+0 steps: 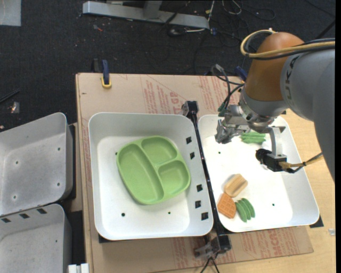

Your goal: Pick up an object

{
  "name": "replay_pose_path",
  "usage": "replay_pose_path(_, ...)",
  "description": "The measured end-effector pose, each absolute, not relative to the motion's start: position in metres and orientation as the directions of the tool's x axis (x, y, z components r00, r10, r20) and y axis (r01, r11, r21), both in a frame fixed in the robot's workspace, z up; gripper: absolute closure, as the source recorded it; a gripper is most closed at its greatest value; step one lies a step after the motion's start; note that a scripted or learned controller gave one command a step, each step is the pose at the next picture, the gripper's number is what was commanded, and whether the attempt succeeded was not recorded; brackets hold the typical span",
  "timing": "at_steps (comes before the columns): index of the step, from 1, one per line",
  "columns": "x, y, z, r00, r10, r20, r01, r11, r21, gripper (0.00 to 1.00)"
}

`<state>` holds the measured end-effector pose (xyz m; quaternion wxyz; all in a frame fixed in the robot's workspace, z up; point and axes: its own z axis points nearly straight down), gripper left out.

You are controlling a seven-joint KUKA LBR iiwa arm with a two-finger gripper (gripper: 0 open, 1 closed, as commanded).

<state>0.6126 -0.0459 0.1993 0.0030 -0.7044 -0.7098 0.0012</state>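
My gripper (234,130) hangs over the far end of the right bin (298,160). The green bean (252,138) lies just beside it, toward the arm, long way across. I cannot tell if anything is held.

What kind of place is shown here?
Probably a robotics lab: a robot arm works over two white bins holding toy food, on a board, with cables on the floor.
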Motion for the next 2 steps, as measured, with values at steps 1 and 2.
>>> replay_pose_path(1, 0.611, 0.011, 0.197, -0.009, 1.0, 0.002, 1.0, 0.009, -0.006, 1.0)
replay_pose_path(2, 0.608, 0.061, 0.221, -0.008, 1.0, 0.002, 1.0, 0.008, -0.002, 1.0)
